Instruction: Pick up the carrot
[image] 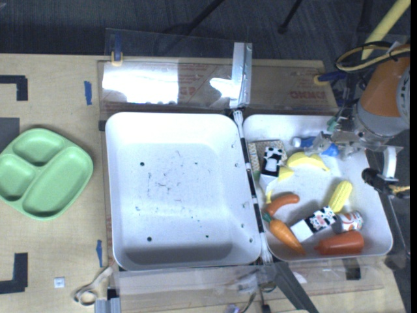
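Note:
The carrot (285, 234) is orange and tapered. It lies in the right bin (381, 194) close to the front left corner, pointing toward the bin's front. My gripper (336, 137) hangs over the back right part of that bin, well behind and to the right of the carrot, with the orange-banded wrist (382, 91) above it. Nothing shows in its grasp.
Around the carrot lie a red-orange chili (281, 202), a cow-patterned block (315, 221), a red piece (339, 242), a corn cob (341, 195), a banana (306, 163) and a small cow-print box (273, 160). The left bin (117, 175) adjoins. A green divided plate (43, 173) sits far left.

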Robot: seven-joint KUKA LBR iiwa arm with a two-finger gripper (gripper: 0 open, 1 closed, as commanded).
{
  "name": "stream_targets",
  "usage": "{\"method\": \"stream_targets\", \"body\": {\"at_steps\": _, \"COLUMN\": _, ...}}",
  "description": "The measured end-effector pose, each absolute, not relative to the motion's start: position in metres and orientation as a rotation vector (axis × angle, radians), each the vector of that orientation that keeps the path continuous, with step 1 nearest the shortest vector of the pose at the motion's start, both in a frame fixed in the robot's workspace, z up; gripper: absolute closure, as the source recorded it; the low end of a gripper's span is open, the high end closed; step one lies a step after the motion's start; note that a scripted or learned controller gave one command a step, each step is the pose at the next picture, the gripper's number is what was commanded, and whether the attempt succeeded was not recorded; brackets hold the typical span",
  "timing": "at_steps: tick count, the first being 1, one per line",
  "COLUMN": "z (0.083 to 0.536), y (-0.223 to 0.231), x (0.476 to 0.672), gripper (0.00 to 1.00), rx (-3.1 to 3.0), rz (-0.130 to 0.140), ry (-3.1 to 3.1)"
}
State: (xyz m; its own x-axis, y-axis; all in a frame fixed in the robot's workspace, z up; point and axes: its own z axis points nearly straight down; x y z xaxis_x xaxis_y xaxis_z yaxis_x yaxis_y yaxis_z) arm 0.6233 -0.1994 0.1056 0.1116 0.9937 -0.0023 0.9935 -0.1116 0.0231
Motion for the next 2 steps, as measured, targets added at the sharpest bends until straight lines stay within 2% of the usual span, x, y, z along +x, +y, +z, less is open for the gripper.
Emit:
{"method": "stream_targets", "body": {"at_steps": 1, "z": 0.117, "y": -0.198, "x": 0.625, "gripper": 1.0, "rx": 2.325, "rz": 0.027, "ry": 2.083}}
{"method": "stream_targets", "body": {"at_steps": 2, "z": 0.192, "y": -0.141, "x": 0.646, "gripper": 1.0, "rx": 2.377, "rz": 0.001, "ry": 2.052}}
